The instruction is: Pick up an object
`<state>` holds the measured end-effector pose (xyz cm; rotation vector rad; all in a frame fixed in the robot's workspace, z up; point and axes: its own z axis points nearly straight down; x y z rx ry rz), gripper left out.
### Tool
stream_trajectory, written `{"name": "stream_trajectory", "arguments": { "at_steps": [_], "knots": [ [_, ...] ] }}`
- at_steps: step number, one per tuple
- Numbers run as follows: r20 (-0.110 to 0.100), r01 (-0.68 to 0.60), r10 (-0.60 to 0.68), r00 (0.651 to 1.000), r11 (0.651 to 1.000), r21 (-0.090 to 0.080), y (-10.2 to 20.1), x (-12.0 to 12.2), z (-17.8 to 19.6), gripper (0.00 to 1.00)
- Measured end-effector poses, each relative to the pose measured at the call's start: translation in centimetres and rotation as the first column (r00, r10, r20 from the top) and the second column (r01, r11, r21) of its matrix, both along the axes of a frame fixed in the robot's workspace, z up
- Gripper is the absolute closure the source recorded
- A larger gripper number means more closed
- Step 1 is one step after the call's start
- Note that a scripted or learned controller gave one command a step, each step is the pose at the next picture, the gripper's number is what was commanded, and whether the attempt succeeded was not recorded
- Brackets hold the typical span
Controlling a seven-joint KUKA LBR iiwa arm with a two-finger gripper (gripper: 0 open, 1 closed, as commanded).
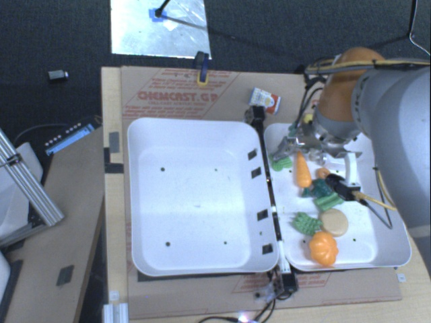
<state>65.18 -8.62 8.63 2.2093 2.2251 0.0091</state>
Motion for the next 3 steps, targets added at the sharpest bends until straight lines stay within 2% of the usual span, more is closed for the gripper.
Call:
{"name": "stream_trajectory", "arguments": {
  "at_steps": [1, 2, 3],
  "knots": [
    [-0.005, 0.007, -0.007, 1.000, 1.000, 0.001, 0.2, -8.7, 0.1, 0.00],
    [0.000, 0.002, -0.002, 1.000, 1.000, -0.001, 0.0, -3.4, 0.0, 0.00],
    [0.002, 0.002, -0.002, 1.000, 1.000, 0.000, 0.0, -3.4, 1.2, 1.00]
  ]
}}
